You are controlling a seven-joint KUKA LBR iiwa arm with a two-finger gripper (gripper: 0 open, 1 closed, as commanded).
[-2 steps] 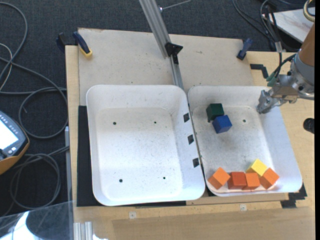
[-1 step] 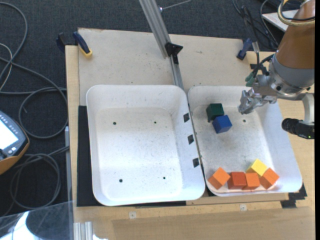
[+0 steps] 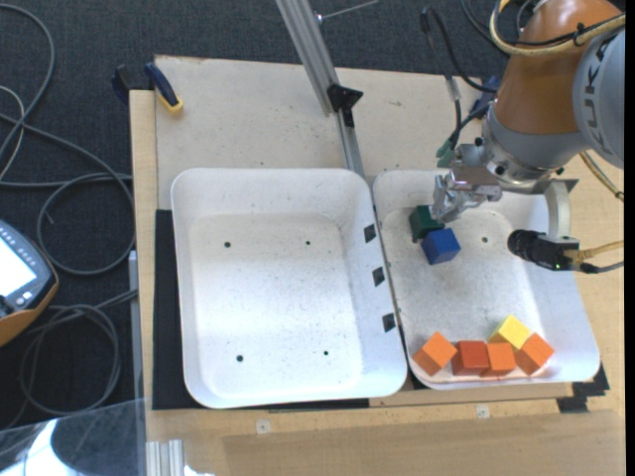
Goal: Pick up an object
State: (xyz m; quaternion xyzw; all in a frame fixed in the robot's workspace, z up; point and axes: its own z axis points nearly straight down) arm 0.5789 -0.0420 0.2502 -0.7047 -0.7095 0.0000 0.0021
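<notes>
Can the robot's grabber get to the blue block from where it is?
Probably yes. The gripper hangs right over the blue block and the green block touching it. Nothing covers the blue one, though its green neighbour may crowd the fingers.

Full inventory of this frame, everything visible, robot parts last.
Shallow white plastic bins: 2, white, side by side on the bench.
Blue cube block: 1, blue, right bin, upper part, just below the pincer.
Dark green block: 1, green, right bin, touching the blue cube's upper left.
Orange cube blocks: 4, orange to red-orange, row along the right bin's near edge.
Yellow cube block: 1, yellow, behind that row.
Blue-and-yellow clamp: 1, bench's far left corner.
Metal pole: 1, grey, slanting over the bench.
Arm: 1, grey and orange, from the right.
Pincer: 1, over the green block.
</notes>
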